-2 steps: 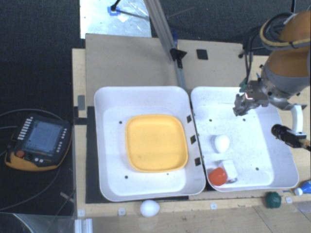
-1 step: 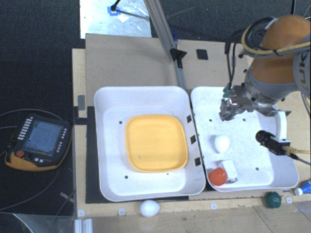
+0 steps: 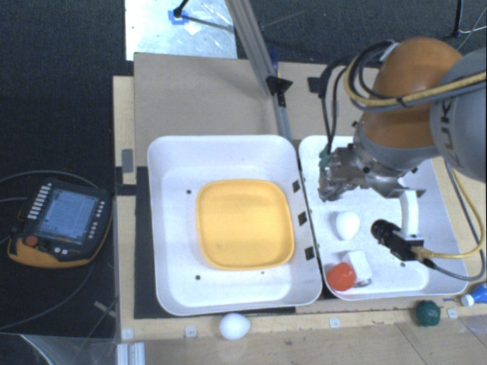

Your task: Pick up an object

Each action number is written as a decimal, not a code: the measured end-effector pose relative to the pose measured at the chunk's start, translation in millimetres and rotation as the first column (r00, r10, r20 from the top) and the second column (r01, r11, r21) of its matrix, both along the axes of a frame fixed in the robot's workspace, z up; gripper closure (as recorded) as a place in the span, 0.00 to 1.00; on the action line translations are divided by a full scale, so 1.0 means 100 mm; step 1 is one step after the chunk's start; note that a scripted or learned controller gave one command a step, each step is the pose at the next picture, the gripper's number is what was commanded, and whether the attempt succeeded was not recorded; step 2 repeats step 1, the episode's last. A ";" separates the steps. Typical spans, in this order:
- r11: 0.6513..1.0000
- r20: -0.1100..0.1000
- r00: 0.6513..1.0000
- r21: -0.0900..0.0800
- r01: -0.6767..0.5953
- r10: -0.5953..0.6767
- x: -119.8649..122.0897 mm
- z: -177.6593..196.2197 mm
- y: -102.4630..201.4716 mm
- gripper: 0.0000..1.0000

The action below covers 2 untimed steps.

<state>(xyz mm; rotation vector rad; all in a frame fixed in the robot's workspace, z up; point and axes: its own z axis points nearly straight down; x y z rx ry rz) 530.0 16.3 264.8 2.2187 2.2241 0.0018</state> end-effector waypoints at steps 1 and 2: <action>1.000 0.000 1.000 0.000 -0.001 0.001 -0.06 -0.05 0.46 1.00; 1.000 0.000 1.000 0.000 -0.001 0.001 -0.06 -0.05 0.46 1.00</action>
